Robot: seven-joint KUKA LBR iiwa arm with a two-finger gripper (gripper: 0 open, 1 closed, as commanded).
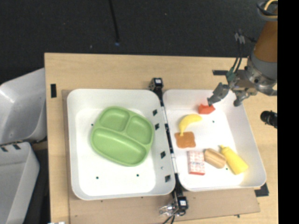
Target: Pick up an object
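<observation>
Wooden bench (56, 73) is carrying two white bins side by side, and the left bin (74, 171) is giving all its floor to a green divided plate (122, 135), leaving the food crowded in the right bin (247, 139): a banana (189, 121), a toast slice (186, 140), a red-and-white packet (196, 163), a bread roll (214, 158) and a yellow bottle (235, 161). Nearest the far wall, a small red piece (205, 108) is lying apart from the rest with open floor around it, seemingly the likeliest pick, and the gripper (228, 95) is hovering just above and to its right with fingers spread, pinching nothing
</observation>
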